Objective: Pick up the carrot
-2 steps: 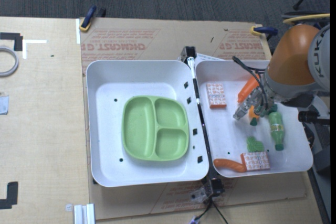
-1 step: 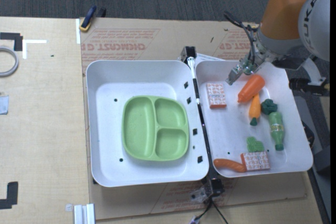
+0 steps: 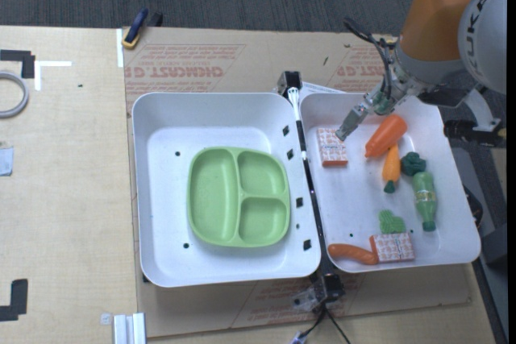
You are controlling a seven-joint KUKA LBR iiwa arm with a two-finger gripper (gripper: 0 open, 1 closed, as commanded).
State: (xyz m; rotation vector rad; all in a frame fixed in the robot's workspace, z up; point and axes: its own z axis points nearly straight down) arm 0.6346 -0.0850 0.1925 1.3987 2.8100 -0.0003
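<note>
Two orange pieces lie in the right bin [image 3: 451,173]. The larger is a fat orange carrot-like piece [image 3: 385,135] near the bin's upper middle. Just below it lies a slimmer carrot [image 3: 391,166] with a green tip pointing toward the front. My gripper [image 3: 348,127] hangs low over the upper left part of this bin, slanting down to the left. It is just left of the fat orange piece and right above a small red-and-white box [image 3: 331,149]. Nothing orange is in its grasp.
The left bin [image 3: 161,173] holds a green divided plate [image 3: 239,196]. Also in the right bin are a green bottle [image 3: 424,201], a dark green broccoli [image 3: 414,164], a green leafy piece [image 3: 392,221], a second red-and-white box [image 3: 393,248] and a red-orange sausage-like piece [image 3: 352,254].
</note>
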